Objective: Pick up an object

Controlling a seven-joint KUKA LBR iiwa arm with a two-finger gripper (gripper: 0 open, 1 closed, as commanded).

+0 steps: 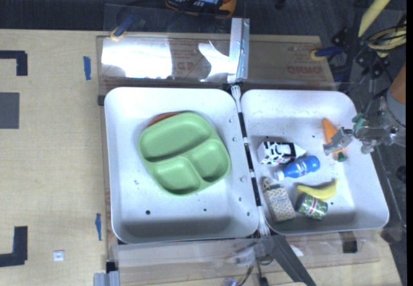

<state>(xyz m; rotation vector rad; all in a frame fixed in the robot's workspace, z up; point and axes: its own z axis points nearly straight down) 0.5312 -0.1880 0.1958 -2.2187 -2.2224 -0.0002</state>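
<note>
The end effector point(348, 139), its opening impossible to judge, hung at the right bin's point(290, 101) right edge beside an orange piece point(330, 128), with the blue bottle point(298, 167) near the bin's centre.

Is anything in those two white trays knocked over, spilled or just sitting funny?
Nothing is spilled. In the right bin, the blue bottle and the green can lie on their sides among the jumbled items. In the left bin, something orange peeks from under the green divided plate, which seems to rest on it.
</note>
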